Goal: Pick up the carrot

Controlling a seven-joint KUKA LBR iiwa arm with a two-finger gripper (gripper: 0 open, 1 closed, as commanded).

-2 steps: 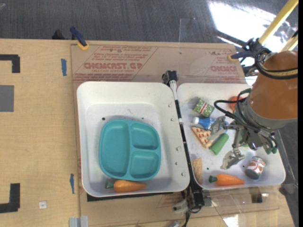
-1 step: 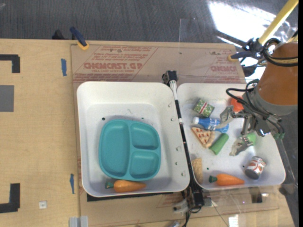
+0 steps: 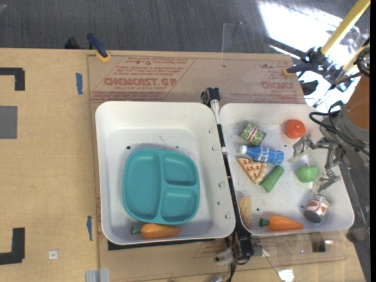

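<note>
Two carrots are in view. One orange carrot [image 3: 284,222] with a green top lies along the front wall of the right bin [image 3: 346,216]. A second carrot [image 3: 155,230] lies at the front of the left bin [image 3: 111,157], just below the teal divided plate [image 3: 160,185]. My gripper [image 3: 314,163] hovers over the right side of the right bin, its fingers [image 3: 301,147] spread open. A green round fruit [image 3: 306,173] sits roughly between them. The right bin's carrot is well in front of the gripper, apart from it.
The right bin also holds a red tomato [image 3: 295,128], a green can [image 3: 252,134], a blue bottle [image 3: 262,154], a pizza slice [image 3: 251,169], a green cucumber [image 3: 272,178], a red-and-white can [image 3: 317,207] and a cracker [image 3: 244,204]. A black divider [image 3: 223,151] runs between the bins.
</note>
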